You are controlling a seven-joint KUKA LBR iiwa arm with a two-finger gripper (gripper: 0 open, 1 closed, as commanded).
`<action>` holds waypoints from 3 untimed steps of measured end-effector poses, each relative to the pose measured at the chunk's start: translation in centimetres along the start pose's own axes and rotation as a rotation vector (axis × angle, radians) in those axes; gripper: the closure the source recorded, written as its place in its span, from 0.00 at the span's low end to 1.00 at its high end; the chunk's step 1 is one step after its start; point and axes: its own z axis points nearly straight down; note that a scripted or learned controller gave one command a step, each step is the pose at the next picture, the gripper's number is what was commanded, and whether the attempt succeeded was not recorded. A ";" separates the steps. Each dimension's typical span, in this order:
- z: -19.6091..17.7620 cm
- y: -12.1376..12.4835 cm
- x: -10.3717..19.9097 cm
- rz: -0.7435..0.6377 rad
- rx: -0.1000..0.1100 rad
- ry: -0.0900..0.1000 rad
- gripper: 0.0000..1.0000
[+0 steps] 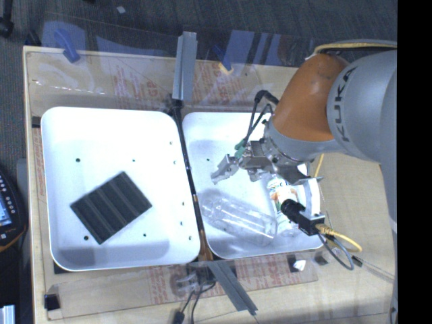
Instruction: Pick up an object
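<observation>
The gripper (226,169) is poised, apparently open and empty, above the clear plastic bottle (239,216); it should be lowered squarely across it.

Light falls bright from above me, washing the two white bins (108,130) almost to blank glare, especially along the left bin's upper wall. My arm (337,106) casts a soft grey shadow on the bin floor beneath it. The floor beyond the desk (101,69) lies dim. The clear bottle (239,216) beside that shadow looks smeared, edges soft.
</observation>
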 end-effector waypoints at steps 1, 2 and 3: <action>2.7 -0.7 -3.9 0.010 0.000 -0.001 0.00; 0.6 3.7 -8.0 -0.052 -0.005 -0.001 0.00; 2.0 4.3 -10.8 -0.074 -0.004 -0.002 0.00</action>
